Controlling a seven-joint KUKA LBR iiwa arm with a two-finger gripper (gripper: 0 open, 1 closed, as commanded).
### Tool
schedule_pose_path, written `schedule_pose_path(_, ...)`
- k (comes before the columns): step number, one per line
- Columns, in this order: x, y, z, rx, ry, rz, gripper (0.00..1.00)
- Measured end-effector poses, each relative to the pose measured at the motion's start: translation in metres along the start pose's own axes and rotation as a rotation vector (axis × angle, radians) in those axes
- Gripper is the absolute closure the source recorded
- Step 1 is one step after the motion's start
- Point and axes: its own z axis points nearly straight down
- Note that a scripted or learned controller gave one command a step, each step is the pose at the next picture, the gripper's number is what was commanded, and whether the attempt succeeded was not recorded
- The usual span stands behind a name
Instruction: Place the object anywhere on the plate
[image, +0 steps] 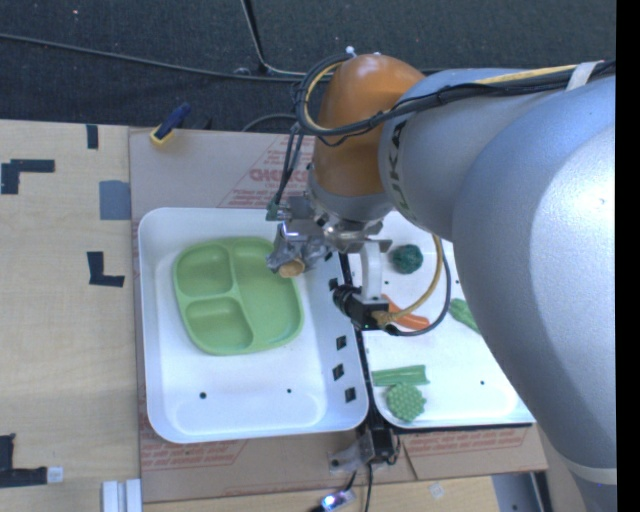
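While the arm (480, 200) reaches leftward, its hand (292, 262) grips a tan object (291, 267) over the plate's (235, 300) edge.

Left bin (160, 330): bare floor in front of the green plate (237, 296), easy access there. Arm (520, 200) hangs over right bin (500, 405), blocking its back half; front strip holds green items (403, 390).
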Motion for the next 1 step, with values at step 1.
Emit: schedule_pose_path(1,0.0266,0.0134,-0.0187,-0.002,0.0,0.003,1.0)
